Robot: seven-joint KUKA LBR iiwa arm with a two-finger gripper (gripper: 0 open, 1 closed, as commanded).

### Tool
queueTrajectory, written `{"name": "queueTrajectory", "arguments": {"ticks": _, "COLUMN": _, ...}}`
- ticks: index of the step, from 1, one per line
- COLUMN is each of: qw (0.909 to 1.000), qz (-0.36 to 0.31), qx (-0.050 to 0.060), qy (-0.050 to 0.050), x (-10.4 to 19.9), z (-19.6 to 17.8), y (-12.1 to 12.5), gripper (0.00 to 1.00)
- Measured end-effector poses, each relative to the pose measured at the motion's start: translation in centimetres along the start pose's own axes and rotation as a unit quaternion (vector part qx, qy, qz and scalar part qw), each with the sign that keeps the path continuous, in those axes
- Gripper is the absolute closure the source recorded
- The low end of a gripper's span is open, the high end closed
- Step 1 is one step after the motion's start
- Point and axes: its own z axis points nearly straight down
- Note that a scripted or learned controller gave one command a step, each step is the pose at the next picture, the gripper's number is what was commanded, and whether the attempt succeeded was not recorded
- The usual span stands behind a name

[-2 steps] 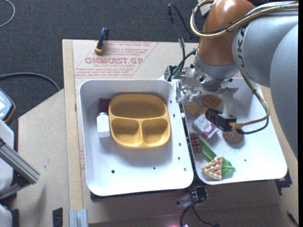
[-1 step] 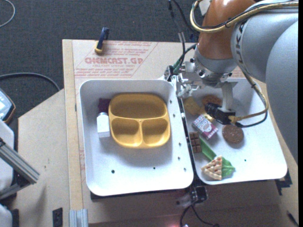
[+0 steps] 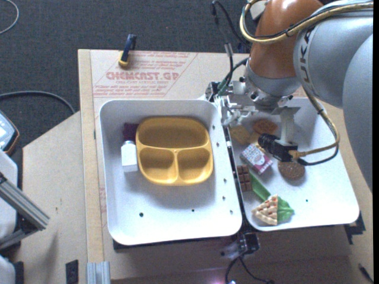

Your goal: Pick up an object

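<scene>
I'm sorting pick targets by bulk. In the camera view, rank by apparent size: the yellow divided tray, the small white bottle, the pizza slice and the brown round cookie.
1. Yellow divided tray, by far the largest.
2. Pizza slice.
3. Brown round cookie and small white bottle look about alike; I won't rank them.

"CHEMCAST GP" in red on bench board (image 3: 142, 76), "KU" on arm (image 3: 308, 52)

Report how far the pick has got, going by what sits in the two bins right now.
Done: the grey arm's gripper is down at the far end of the right white bin, over the toy food. In hand: nothing can be seen between its fingers. Left: the grasp and lift. The round brown cookie, pizza slice and pink packet lie in that bin; the yellow divided tray lies in the left bin.
</scene>
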Motion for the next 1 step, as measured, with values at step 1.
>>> {"name": "queueTrajectory", "arguments": {"ticks": 1, "qw": 1.0000, "qz": 0.002, "qx": 0.001, "qy": -0.001, "x": -1.08, "z": 0.82, "y": 0.04, "gripper": 1.00}}
